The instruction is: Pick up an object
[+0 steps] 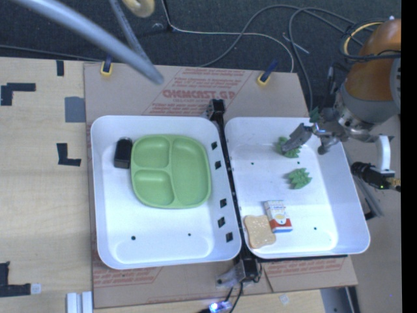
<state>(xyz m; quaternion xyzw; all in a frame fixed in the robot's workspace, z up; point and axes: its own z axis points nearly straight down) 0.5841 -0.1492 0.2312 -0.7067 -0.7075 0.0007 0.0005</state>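
Gripper [311, 137]: spread open, right-centre, above right bin [339, 194]
Green piece [287, 146]: beside left finger, partly hidden, contact unclear
Arm: cut off at right edge

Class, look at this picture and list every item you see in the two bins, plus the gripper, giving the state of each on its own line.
Gripper: fingers spread, over the right bin's upper part.
Upper green piece: in the right bin, beside one fingertip.
Lower green piece: lying loose in the right bin.
Small carton: lying flat.
Bread slice: lying flat, beside the carton.
Green divided plate: in the left bin.
Black block: beside the plate's left rim.
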